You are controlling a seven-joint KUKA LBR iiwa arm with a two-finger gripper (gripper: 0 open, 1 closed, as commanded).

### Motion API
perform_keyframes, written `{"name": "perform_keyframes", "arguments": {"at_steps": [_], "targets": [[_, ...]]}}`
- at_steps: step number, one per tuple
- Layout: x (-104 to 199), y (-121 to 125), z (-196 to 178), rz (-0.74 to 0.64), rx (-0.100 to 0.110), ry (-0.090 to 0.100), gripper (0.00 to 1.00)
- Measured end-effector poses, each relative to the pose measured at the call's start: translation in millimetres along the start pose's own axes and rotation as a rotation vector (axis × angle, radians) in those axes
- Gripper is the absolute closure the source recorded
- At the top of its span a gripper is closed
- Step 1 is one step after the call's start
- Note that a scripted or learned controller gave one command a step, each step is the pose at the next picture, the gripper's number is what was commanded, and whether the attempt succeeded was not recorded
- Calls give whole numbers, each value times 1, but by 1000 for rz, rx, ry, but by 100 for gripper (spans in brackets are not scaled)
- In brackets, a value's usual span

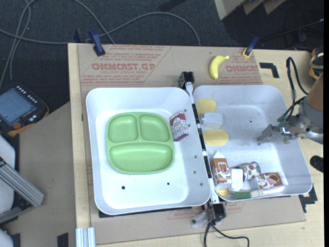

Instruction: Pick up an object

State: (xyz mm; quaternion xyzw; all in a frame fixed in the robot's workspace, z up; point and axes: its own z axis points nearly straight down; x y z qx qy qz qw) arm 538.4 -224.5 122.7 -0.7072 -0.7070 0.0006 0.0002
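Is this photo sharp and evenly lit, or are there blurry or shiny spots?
In the camera view, light is soft and even; the green plate shows gentle sheen, the left bin little shadow. The gripper looks slightly blurred, and the packets at the right bin's near edge are too soft to read.

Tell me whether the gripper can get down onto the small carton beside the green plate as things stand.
Probably yes. The carton lies uncovered in the left bin, beside the green plate. The gripper hangs over the right bin, with nothing standing between them.
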Motion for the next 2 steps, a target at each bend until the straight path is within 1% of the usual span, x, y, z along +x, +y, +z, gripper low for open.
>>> {"name": "perform_keyframes", "arguments": {"at_steps": [1, 2], "targets": [[54, 64, 38, -2, -2, 1, 0], [4, 38, 38, -4, 0, 8, 0]]}}
